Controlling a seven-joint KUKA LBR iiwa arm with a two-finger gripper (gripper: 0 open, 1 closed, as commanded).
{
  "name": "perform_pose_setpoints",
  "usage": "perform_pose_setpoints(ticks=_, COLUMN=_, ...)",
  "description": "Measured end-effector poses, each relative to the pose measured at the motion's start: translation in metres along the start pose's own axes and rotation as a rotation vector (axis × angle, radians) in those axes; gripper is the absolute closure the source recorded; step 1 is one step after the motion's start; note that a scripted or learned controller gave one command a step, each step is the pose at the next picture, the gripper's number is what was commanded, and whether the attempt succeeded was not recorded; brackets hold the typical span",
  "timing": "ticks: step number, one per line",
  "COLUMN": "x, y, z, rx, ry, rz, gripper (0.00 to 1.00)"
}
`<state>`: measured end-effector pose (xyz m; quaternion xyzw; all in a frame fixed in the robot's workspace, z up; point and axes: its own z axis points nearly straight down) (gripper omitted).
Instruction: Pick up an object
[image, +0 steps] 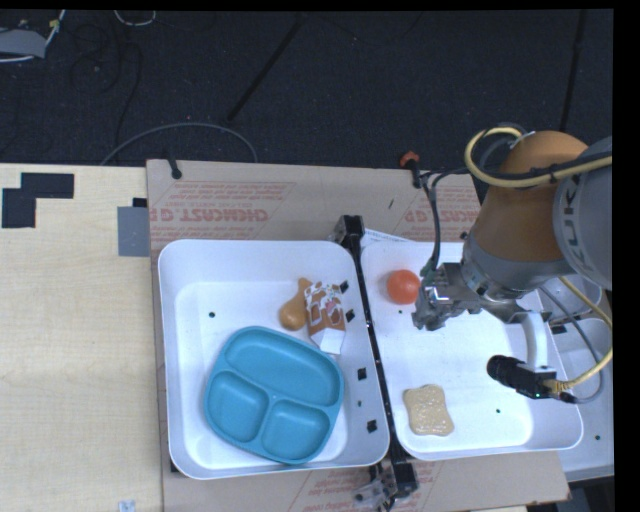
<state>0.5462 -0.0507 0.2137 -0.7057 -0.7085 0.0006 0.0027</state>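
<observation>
- Gripper (432, 308) sits low over the right bin (560, 432), near its upper left corner, just right of the orange ball (403, 286). I can't tell from here whether it's open or closed; nothing visible in it.
- Ball is round, so no long axis to call. It lies in the right bin close to the divider, apart from the gripper as far as I can see.
- Tan flat piece (429, 410) lies in the same bin toward the near edge, long axis roughly top to bottom in view, well clear of the gripper.
- Left bin (185, 300) has a blue divided tray (273, 394), long axis running diagonally from upper left to lower right.
- Brown-and-white toy (316, 306) lies just above the tray's far edge; I can't make out what it is.
- Arm (530, 210) covers the right bin's upper right part, and I see its orange band there.
</observation>
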Motion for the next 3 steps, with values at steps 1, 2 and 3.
perform_pose_setpoints(ticks=1, x=0.048, y=-0.012, z=0.008, rx=0.001, ry=-0.001, rz=0.001, gripper=1.00)
perform_pose_setpoints(ticks=2, x=0.097, y=-0.023, z=0.013, rx=0.002, ry=0.000, rz=0.000, gripper=1.00)
perform_pose_setpoints(ticks=3, x=0.154, y=-0.027, z=-0.003, rx=-0.002, ry=-0.002, rz=0.000, gripper=1.00)
